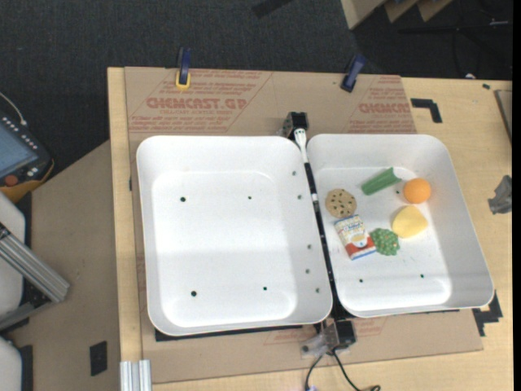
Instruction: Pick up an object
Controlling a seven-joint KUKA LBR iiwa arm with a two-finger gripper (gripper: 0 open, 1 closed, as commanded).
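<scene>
Ana: Where did the things lie?

Tomas: All six lay in the right bin (456, 218), in its middle and upper part. The cookie (340, 201) was nearest to the wall shared with the left bin (163, 218). The small carton (353, 238) lay below the cookie and touched the broccoli (385, 242). The yellow lemon (409, 221) was just beside the broccoli, with the orange ball (417, 191) above it. The green vegetable (378, 181) lay at a slant between the cookie and the ball.

Ana: And the open room?

Tomas: The lower strip of the right bin showed bare white floor, and so did the band along its right wall. The left bin showed its white floor with a few dark dots.

Ana: What about the jaws?

Tomas: A grey piece (501, 194) stood at the right edge of the view, outside the bin. One could not tell how the jaws stood.

Ana: And the surface?

Tomas: The worktop (244, 96) carried a brown printed sheet, held by two blue clamps (184, 59) at its far edge. A dark carpet (81, 23) lay beyond it.
</scene>
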